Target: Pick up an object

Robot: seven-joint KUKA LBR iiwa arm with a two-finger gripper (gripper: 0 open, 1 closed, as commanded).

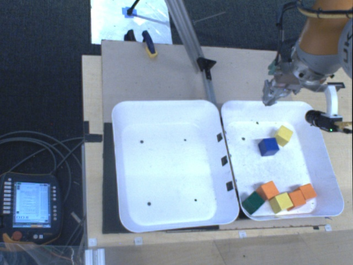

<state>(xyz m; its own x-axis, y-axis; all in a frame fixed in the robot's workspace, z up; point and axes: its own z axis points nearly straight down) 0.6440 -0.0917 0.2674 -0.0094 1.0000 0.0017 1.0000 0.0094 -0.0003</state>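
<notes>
Now the grey arm with the orange band reaches in from the right, and its pincer (271, 97) hangs over the far rim of the right shallow white plastic bin (325, 164), with nothing between its tips. Whether it is spread or pressed together, I cannot tell; it looks small and dark from this angle.

All the things to pick lie in this right bin. A blue cube (268, 146) and a yellow cube (284, 134) sit just beside each other near the middle, the nearest ones to the pincer. At the near edge a crowded group rests: a dark green cube (253, 202), an orange cube (269, 189), another yellow cube (281, 202) and two more orange blocks (302, 194).

The left white bin (165, 164) on the tabletop (154, 70) holds no blocks. I judge that the blue or yellow cube is easier to take, because there is more room around them than in the group.
</notes>
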